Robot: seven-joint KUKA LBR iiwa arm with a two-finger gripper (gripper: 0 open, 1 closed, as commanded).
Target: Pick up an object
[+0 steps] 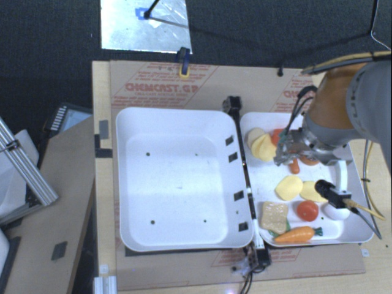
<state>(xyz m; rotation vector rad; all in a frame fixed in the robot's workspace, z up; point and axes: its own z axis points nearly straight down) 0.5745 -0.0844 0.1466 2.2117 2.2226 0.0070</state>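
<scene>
1. In the right bin [354, 226], the gripper [288, 154] hangs low over the far half, just beside a yellow piece of toy food [264, 147] on its left and an orange-red piece [294, 165] right under it; I cannot tell how far the jaws stand open, nor whether anything sits between them
2. On the far left, a grey metal frame [24, 176] and a flat brown board [46, 225] lie beside the tabletop [159, 81], which is covered with a printed brown sheet
3. The left bin [177, 176] is a shallow white tray that takes up the tabletop's left half; a row of black clips [236, 158] runs down the seam where it meets the right bin
4. Behind the tabletop, on dark carpet, lies a shiny silver plate [144, 17] with a small blue mark; a yellow and blue clamp [184, 63] grips the tabletop's far edge
5. Nearer in the right bin lie a yellow lemon-like piece [288, 187], a tan slice like bread [275, 215], a red tomato [307, 211] and an orange carrot [295, 235] along the near wall
6. The grey arm [367, 103], with its orange band [331, 100], reaches in from the right above the bin, cables trailing off it
</scene>
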